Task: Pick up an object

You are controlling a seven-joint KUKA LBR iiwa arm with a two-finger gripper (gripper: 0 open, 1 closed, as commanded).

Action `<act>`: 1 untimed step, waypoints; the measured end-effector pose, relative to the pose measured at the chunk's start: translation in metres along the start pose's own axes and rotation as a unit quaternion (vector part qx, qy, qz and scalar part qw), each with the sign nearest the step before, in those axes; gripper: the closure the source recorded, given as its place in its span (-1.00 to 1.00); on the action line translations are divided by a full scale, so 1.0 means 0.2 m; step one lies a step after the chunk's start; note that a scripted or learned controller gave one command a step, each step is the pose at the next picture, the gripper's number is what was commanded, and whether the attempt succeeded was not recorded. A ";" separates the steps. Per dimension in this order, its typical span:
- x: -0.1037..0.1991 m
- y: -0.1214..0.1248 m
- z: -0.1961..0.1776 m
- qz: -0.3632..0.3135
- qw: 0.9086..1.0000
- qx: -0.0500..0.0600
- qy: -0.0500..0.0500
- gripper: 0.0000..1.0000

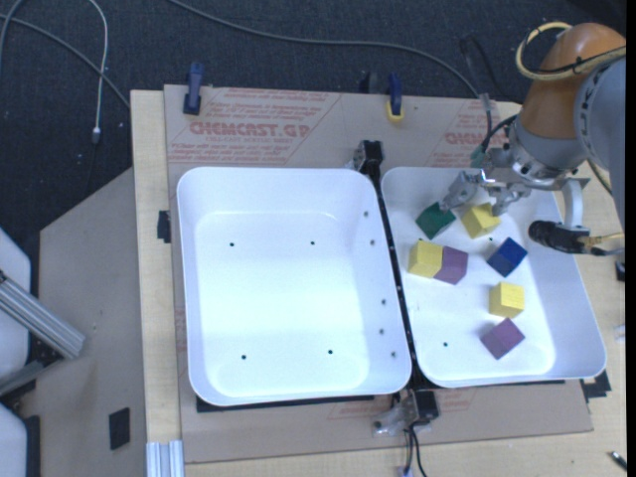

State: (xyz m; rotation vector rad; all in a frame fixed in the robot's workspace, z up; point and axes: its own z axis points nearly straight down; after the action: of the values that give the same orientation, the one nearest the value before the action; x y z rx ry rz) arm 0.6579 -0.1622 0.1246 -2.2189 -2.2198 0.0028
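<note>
My gripper (482,199) hangs over the far part of the right bin (576,316), with its fingers spread open. Just in front of the fingertips lies a yellow block (479,221), tilted; nothing sits between the fingers. A green block (433,221) lies just left of it. Further forward are a second yellow block (425,258) touching a purple block (452,264), a blue block (508,255), a third yellow block (506,298) and another purple block (502,337).
The left bin (288,286) stands beside the right one, their walls meeting at the middle. Clamps (394,97) hold the cardboard sheet at the far edge. The arm's grey and orange wrist (561,97) rises at the right.
</note>
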 end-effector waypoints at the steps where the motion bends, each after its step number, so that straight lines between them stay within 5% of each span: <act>1: 0.00 0.01 -0.07 0.000 1.000 -0.003 -0.001 1.00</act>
State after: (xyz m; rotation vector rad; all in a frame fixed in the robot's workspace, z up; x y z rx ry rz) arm 0.6594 -0.1624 0.1382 -2.2220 -2.2239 -0.0022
